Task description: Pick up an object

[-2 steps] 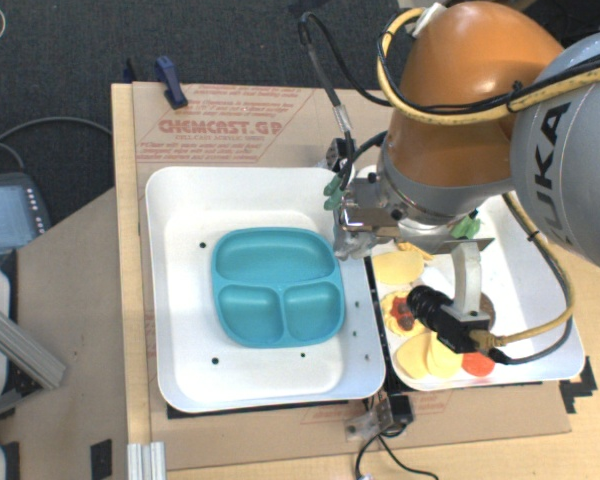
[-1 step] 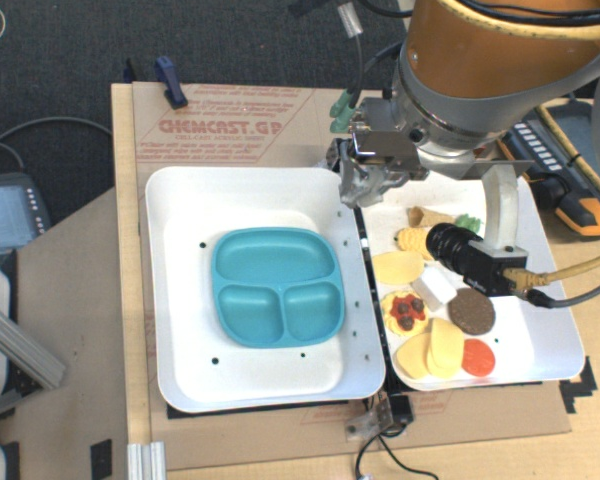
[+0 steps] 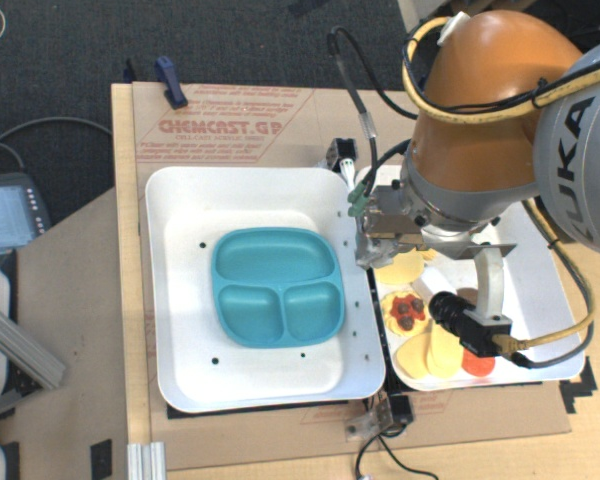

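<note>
My gripper [image 3: 384, 252] hangs over the near left part of the right bin [image 3: 540, 268], just beside the wall shared with the left bin. The arm's orange and grey wrist covers most of that bin. Below the gripper lie a pale yellow piece [image 3: 408, 269], a dark red and brown item [image 3: 407, 310], a yellow curved piece [image 3: 428, 354] and a small orange-red item [image 3: 478, 365]. The pale yellow piece lies right under the gripper; whether they touch cannot be told.
The left bin [image 3: 180, 268] holds a teal divided plate [image 3: 277, 286] in its middle. A blue clamp [image 3: 170, 80] sits at the bench's far left edge. Cables run along the bin's far side.
</note>
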Controlling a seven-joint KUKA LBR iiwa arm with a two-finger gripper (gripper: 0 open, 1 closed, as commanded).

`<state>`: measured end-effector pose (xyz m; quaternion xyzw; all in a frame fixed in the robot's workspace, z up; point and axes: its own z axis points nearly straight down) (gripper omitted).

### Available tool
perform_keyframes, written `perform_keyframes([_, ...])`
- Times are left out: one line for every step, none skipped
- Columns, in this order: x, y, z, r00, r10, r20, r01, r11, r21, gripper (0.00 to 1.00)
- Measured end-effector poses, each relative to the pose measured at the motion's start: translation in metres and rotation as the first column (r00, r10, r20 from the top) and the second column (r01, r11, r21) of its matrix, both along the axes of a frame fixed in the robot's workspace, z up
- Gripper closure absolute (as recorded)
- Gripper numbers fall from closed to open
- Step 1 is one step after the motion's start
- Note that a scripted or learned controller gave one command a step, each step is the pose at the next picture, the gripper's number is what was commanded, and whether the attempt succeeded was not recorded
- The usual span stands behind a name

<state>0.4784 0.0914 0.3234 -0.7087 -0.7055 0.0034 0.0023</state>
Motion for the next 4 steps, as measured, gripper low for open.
perform_keyframes([0.001,0.014,0.061,1.000,0.006,0.013,-0.006,1.000,0.002,1.00])
perform_keyframes([0.000,-0.053,-0.079,1.000,0.001,0.002,-0.001,1.000,0.002,1.00])
perform_keyframes([0.017,-0.085,-0.142,1.000,0.000,0.001,0.000,1.000,0.001,1.00])
perform_keyframes([0.029,-0.105,0.019,1.000,0.005,0.024,-0.005,1.000,0.000,1.00])
